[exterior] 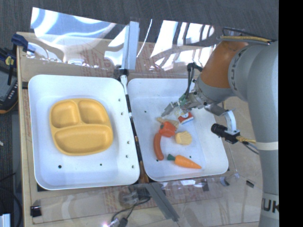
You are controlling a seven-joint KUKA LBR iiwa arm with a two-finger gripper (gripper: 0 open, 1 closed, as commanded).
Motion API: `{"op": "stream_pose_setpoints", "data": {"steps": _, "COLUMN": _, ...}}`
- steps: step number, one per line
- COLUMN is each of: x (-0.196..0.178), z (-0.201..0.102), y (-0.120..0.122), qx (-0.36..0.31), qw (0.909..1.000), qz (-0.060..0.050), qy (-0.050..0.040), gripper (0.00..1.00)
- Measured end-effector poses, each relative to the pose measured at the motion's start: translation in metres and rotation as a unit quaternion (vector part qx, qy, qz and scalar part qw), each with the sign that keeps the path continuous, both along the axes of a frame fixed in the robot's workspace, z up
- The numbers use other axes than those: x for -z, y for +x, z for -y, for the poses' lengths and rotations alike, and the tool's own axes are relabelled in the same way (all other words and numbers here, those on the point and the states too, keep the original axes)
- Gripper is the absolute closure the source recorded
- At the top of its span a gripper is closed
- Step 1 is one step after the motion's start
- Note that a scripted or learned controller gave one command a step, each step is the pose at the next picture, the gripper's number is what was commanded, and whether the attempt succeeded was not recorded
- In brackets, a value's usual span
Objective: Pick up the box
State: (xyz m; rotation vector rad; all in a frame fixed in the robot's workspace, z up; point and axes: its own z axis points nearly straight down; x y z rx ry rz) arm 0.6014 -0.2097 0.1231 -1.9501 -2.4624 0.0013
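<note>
Camera view has our gripper [177,107] low in the right bin [208,162], right of centre in the frame, touching the box [187,118], which seems to lie on the floor unlifted; we cannot tell its grip, so lifting remains.

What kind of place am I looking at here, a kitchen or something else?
Most likely a robot test bench in a lab, not a kitchen. A grey arm reaches over two white bins; the food is toys, like the carrot and a yellow divided plate, and loose cables lie along the bench's front edge.
</note>
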Motion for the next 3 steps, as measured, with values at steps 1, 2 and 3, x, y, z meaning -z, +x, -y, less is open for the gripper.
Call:
{"op": "stream_pose_setpoints", "data": {"steps": 1, "x": 0.027, "z": 0.000, "y": 0.002, "qx": 0.012, "qw": 0.9999, "qz": 0.003, "qy": -0.0011, "gripper": 0.00}}
{"op": "stream_pose_setpoints", "data": {"steps": 2, "x": 0.017, "z": 0.000, "y": 0.003, "qx": 0.010, "qw": 1.0000, "qz": 0.002, "qy": -0.0013, "gripper": 1.00}}
{"op": "stream_pose_setpoints", "data": {"steps": 3, "x": 0.017, "z": 0.000, "y": 0.002, "qx": 0.009, "qw": 1.0000, "qz": 0.002, "qy": -0.0015, "gripper": 0.00}}
